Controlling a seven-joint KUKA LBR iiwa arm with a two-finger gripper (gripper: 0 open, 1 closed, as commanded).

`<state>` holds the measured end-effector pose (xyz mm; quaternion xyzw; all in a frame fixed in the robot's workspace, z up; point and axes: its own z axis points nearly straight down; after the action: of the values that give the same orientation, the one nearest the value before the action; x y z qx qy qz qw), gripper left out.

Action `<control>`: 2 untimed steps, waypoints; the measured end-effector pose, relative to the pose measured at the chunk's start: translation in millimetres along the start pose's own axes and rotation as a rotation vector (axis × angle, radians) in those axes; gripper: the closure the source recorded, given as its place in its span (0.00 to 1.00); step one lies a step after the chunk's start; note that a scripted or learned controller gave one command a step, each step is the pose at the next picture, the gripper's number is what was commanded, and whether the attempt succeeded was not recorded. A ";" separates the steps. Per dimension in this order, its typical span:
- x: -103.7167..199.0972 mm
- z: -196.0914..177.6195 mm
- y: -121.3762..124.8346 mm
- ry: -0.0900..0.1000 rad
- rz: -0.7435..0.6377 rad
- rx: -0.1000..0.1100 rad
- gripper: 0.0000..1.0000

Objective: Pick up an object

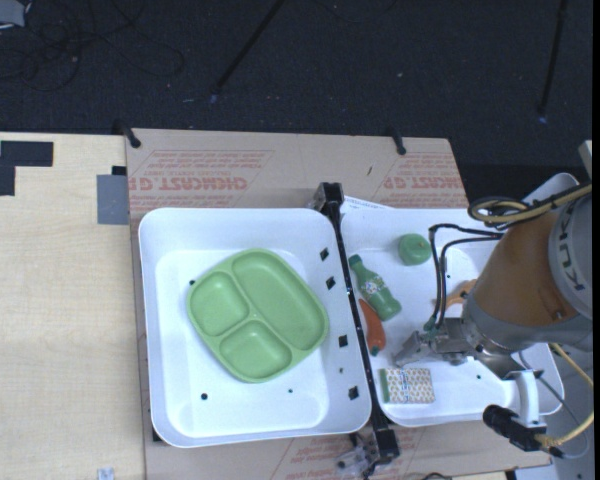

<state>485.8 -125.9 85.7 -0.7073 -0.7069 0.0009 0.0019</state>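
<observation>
My gripper (412,348) hangs open beside the green bottle (373,288); light, slick plastic, best pinched mid-body.

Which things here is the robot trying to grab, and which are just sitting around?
Might be grabbed (right bin, near the pincer):
green bottle
orange carrot
green round thing
small packet

Just lying about:
green divided plate in the left bin
cardboard sheet under the bins
</observation>
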 end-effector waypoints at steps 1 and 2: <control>-2.8 -12.6 0.6 -0.003 0.007 -0.002 1.00; -2.5 -75.7 1.2 -0.002 -0.001 -0.007 1.00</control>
<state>487.3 -128.5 161.4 -0.7068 -0.7074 -0.0009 -0.0010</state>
